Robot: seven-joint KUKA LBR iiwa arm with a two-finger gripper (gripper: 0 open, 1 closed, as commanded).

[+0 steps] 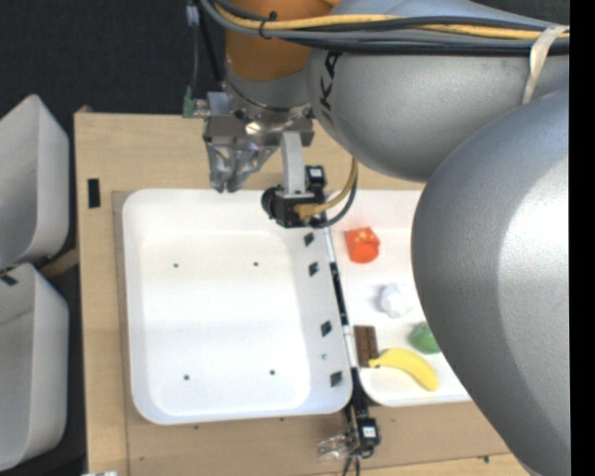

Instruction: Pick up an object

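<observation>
Hovering above the left shallow white plastic bin [218,305], the grey metal gripper [233,172] carried nothing visible; whether its claw was open or closed, I cannot tell.

End effector [236,172] hanging over left bin [218,400] back edge; banana [409,367], orange block [363,245] lying in right bin [402,393].

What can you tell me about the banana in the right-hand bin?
The banana is yellow and curved, smooth like plastic, and looks whole. It lies flat near the front edge of the right bin, its left tip next to a small dark brown block by the divider. A green object sits just behind it, seemingly touching. Its right end is hidden under the grey arm. The claw is far off, above the left bin's back edge.
</observation>
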